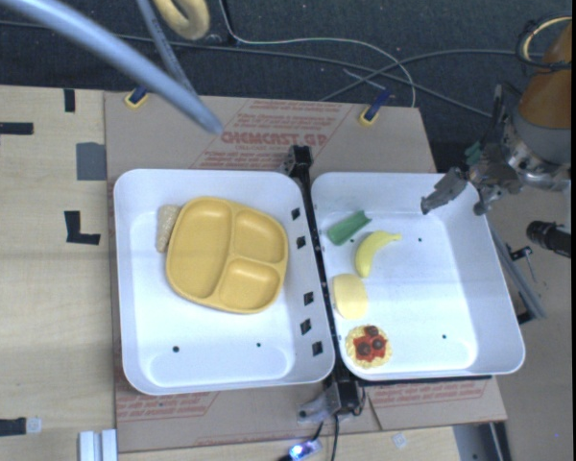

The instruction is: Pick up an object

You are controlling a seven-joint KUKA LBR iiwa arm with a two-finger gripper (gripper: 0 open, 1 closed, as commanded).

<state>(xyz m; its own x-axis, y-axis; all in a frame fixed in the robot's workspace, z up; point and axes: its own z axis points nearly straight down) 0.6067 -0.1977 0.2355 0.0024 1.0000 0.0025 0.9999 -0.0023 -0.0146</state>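
Two shallow white bins are seen side by side on a cardboard sheet (269,128) laid over the wooden bench (38,286), with dark carpet and loose cables beyond. The left bin (144,353) is occupied by a yellow divided plate (227,254), from under whose left edge a pale, speckled slice of bread (165,227) protrudes. Four toy foods are gathered along the left side of the right bin (461,325): a green piece (348,226) nearest the divider, a yellow banana (372,250) just beside it, a pale yellow block (351,296) below, and a small round pizza (369,346) with dark toppings at the near corner. The tool (449,192) is shown at the right bin's upper right edge, at the end of the grey arm reaching in from the right. One dark finger (442,192) can be made out pointing left toward the bin; whether the tool is spread or closed cannot be told from this angle, and nothing is seen between its fingers. All four toy foods lie well apart from the tool, to its left and lower left, the banana and green piece being nearest.
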